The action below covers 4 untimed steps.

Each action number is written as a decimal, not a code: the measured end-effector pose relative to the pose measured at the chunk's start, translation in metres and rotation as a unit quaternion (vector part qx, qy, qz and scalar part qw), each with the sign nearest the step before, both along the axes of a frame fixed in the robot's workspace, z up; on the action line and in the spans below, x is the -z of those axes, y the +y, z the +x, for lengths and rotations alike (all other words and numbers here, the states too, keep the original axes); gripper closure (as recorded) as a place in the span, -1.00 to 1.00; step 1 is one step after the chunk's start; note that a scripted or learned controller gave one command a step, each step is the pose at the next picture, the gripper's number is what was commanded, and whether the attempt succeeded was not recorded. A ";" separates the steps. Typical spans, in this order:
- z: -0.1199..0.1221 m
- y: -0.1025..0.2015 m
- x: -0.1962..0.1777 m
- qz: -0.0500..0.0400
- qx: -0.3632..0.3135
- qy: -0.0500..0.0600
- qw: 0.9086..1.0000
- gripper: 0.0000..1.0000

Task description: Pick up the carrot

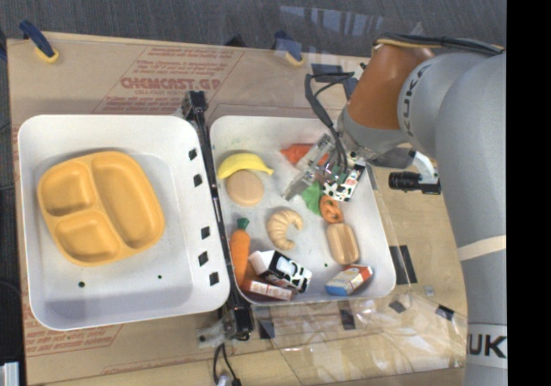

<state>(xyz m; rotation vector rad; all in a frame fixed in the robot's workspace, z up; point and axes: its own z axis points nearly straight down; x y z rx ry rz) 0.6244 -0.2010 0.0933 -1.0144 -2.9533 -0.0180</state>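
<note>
Here the carrot (240, 247) lies at the right bin's (385, 242) left wall, below the banana (244, 165). Right of the croissant (285, 227), the claw (320, 176) hovers; its opening I cannot tell. Reaching seems underway; next, move left over the carrot.

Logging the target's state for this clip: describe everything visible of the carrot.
The carrot is a small orange toy, seemingly plastic, with a dark green top. It lies flat in the right bin, near that bin's left wall, green end pointing away from the camera and its tip toward the cartons at the front. The croissant lies just to its right. The gripper is apart from it, farther right.
</note>
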 end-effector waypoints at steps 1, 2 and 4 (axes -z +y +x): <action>-0.017 0.115 0.001 -0.006 -0.070 -0.008 0.998 -1.00; -0.014 0.113 -0.013 -0.009 -0.072 -0.012 0.997 1.00; -0.093 0.095 0.002 -0.008 -0.042 -0.006 0.999 -1.00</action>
